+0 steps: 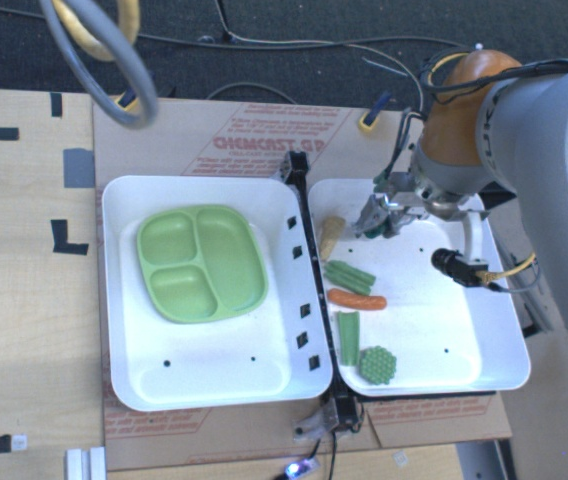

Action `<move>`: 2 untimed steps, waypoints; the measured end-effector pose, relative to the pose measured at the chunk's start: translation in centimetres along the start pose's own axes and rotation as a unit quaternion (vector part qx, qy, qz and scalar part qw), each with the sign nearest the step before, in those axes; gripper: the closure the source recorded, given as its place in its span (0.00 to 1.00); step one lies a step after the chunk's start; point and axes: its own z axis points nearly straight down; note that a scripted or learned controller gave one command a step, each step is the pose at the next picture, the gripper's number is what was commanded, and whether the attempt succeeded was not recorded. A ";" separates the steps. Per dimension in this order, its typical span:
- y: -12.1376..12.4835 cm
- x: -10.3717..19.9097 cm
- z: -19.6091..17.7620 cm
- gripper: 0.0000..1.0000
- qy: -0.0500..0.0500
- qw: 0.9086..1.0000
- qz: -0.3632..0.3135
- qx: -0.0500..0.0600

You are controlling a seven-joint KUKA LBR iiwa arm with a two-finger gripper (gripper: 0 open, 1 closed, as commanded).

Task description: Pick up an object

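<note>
Gripper (376, 218) is seen low over the right bin (484, 363); its opening cannot be told, and nothing is seen held. Tan piece (331, 233) lies just beside its tip, bean (350, 277) and carrot (356, 300) below; the divider side could be struck, or two pieces caught together.

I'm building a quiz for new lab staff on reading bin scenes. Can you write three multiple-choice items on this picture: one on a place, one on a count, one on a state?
1. Where does the green divided plate lie?
A. in the left bin
B. in the right bin
C. on the bare bench

2. How many compartments does the plate have?
A. two
B. three
C. five

3. How does the hand stand to the orange carrot?
A. it holds it
B. it presses on it
C. it is apart from it, nearer the bin's far side

Key: 1 A, the plate sits inside the left bin's walls. 2 B, one long and two smaller wells. 3 C, white bin floor shows between them.
</note>
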 end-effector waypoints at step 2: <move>-1.0 -0.4 -10.4 1.00 0.000 1.000 0.001 -0.001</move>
